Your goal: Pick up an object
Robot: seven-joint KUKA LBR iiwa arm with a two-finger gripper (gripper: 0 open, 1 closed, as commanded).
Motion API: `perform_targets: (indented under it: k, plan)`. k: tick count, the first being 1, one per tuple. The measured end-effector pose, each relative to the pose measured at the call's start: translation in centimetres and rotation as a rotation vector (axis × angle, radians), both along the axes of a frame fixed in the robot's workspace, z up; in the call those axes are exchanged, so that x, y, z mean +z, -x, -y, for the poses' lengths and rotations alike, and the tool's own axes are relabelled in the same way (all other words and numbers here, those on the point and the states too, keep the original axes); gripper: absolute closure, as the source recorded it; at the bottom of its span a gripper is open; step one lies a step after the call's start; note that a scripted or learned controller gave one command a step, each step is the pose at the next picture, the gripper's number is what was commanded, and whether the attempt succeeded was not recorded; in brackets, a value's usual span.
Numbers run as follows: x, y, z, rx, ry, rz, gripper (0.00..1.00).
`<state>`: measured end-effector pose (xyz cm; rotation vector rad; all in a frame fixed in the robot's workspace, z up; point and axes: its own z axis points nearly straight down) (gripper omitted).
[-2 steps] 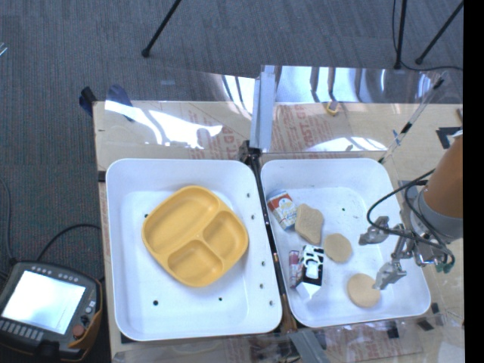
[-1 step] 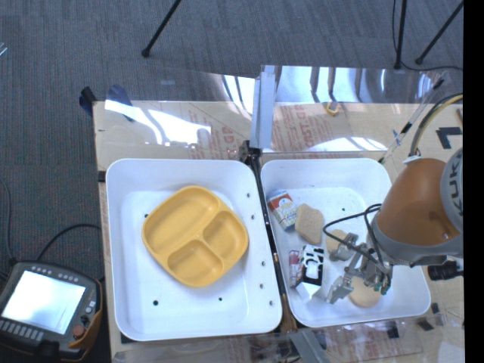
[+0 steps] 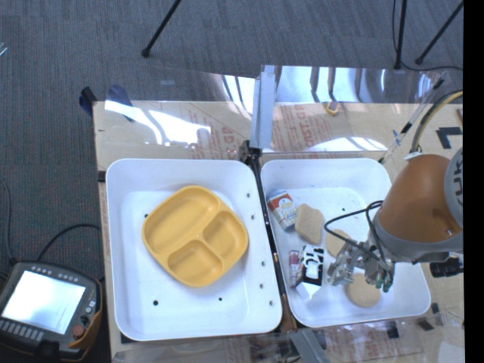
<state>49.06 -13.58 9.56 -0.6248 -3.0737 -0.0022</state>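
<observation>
My gripper (image 3: 358,271) hangs low in the right bin (image 3: 393,178), below the arm's orange band (image 3: 420,199). A round tan biscuit-like piece (image 3: 364,294) lies just under and in front of it. A black and white packet (image 3: 311,266) lies just to its left. Another tan piece (image 3: 337,240) shows partly behind the gripper. Farther left lie a tan slice (image 3: 308,222) and a small red and white carton (image 3: 282,209). I see nothing held between the gripper's parts.
The left bin (image 3: 128,180) holds a yellow divided plate (image 3: 195,234). A metal post (image 3: 260,119) stands behind the seam between the bins. A teach pendant (image 3: 47,301) lies on the floor at the lower left.
</observation>
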Motion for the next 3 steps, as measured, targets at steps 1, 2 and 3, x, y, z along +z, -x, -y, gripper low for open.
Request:
perform_targets:
  k: [1, 2, 3]
  plan:
    - [9.3, -0.7, -6.0, -0.162, 0.002, 0.008, 1.00]
    - [9.6, 1.5, -17.2, -0.003, 0.001, 0.001, 1.00]
    - [9.4, 1.6, -19.3, 0.262, 0.001, 0.001, 1.00]
